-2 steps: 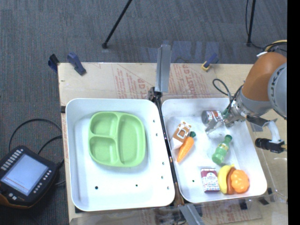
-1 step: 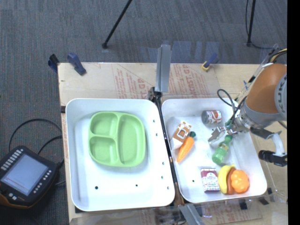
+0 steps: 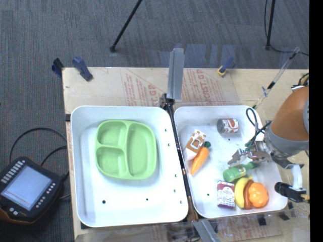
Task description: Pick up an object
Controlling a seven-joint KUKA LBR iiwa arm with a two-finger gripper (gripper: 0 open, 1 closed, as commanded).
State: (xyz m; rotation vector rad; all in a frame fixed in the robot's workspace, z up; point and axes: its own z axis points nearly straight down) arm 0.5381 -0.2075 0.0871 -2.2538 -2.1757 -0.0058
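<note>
The right bin [image 3: 212, 112] holds a silver and red can [image 3: 229, 126], a small orange and white carton [image 3: 195, 141], a carrot [image 3: 200, 159], a green bottle [image 3: 237, 173], a red box [image 3: 225, 193], a banana [image 3: 242, 191] and an orange pepper [image 3: 258, 195]. My gripper [image 3: 246, 157] hangs low over the right side of this bin, just above the green bottle's upper end. The can lies up and to its left. Nothing is visibly held in it.
The left bin [image 3: 83, 185] carries a green divided plate [image 3: 126, 149]. A grey post [image 3: 176, 77] stands at the back between the bins. Blue clamps [image 3: 81, 67] sit on the bench's back left edge. A teach pendant [image 3: 26, 188] lies on the floor at left.
</note>
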